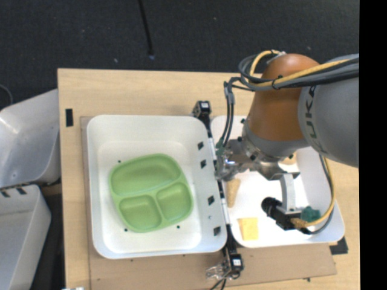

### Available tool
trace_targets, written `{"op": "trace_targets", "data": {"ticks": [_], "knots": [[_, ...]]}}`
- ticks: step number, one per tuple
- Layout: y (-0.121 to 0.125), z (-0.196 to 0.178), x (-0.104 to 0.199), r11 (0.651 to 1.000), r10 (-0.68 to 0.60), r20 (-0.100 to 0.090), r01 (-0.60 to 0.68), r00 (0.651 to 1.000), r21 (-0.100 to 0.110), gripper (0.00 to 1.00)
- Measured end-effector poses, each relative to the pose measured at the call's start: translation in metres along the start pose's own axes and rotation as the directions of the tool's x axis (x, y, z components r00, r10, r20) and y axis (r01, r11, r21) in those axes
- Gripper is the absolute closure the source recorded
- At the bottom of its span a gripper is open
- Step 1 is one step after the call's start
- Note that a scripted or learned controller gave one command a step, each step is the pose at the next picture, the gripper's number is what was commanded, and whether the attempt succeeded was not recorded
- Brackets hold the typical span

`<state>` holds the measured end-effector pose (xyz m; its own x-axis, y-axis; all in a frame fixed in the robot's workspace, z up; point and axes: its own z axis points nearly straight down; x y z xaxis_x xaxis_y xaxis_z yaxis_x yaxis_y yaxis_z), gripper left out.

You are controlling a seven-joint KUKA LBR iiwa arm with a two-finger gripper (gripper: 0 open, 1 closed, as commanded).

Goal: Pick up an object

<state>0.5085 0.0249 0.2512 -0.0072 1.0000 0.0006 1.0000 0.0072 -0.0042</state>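
Two shallow white bins are seen side by side on a pale wooden tabletop [121,89]. The left bin [145,135] is occupied by a green divided plate [151,192], which is laid flat near the middle of the floor with its one large compartment towards the far side and its two smaller compartments towards the near side. In the right bin [275,237] two small things can be made out: a tan cone-shaped piece [232,191], placed close against the bin's left wall with its wider end pointing away from the camera, and a yellow square block [248,228], set a little nearer the camera, close to the front rim and apart from the cone. The arm [284,107] is reached in from the right, its orange band held above the far half of the right bin. The pincer [226,167] is lowered at the left wall of the right bin, beside the ridge between the two bins and just above the wide end of the tan cone-shaped piece. Whether the pincer is apart or together cannot be told, as it is blurred and partly covered by the wrist, and contact with the cone cannot be judged. Nothing is seen to be held.
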Motion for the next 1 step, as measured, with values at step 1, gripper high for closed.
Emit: {"op": "trace_targets", "data": {"ticks": [1], "knots": [[0.0026, 0.0073, 0.0472, 1.000, 0.001, 0.001, -0.001, 1.000, 0.000, 1.00]]}}
